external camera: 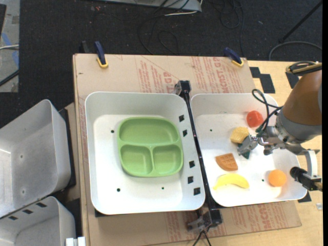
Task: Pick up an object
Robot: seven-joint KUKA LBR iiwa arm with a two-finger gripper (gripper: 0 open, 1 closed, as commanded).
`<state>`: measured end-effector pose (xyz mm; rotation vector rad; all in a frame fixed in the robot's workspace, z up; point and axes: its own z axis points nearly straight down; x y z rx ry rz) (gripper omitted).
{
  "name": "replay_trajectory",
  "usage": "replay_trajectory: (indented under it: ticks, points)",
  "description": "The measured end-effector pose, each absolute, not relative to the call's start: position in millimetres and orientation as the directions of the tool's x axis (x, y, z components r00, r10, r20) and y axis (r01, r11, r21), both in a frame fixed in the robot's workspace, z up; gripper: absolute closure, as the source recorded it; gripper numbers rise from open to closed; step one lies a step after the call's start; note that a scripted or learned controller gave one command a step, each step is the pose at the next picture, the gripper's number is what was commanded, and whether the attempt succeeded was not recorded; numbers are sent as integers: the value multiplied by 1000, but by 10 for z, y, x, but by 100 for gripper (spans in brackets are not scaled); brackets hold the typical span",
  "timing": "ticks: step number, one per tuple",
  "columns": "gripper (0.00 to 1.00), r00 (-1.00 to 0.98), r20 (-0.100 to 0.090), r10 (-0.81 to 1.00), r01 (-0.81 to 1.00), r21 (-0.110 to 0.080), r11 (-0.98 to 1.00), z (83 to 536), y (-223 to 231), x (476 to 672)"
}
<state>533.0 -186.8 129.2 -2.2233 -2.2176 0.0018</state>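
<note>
Five small food pieces lie in the right bin, and our gripper hangs low among them, just right of the yellow chunk; we cannot tell whether it is released or clenched. We judge a nudge could push that chunk away, or catch the brown piece instead. Pale yellow and blocky, the chunk sits mid-bin, left of the red piece, with the banana and orange ball nearer

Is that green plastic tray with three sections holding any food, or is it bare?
Bare. The green three-section tray lies flat in the left white bin, and all three of its sections show only plain green.
</note>
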Motion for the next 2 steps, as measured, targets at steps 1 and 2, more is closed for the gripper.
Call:
replay_trajectory:
  ticks: [1, 2]
  points:
    - [0, 2, 1, 1000, 1000, -3, -2, 899, -1859, 5326]
    - [100, 4, 0, 1000, 1000, 1, -4, 1023, -1862, 5334]
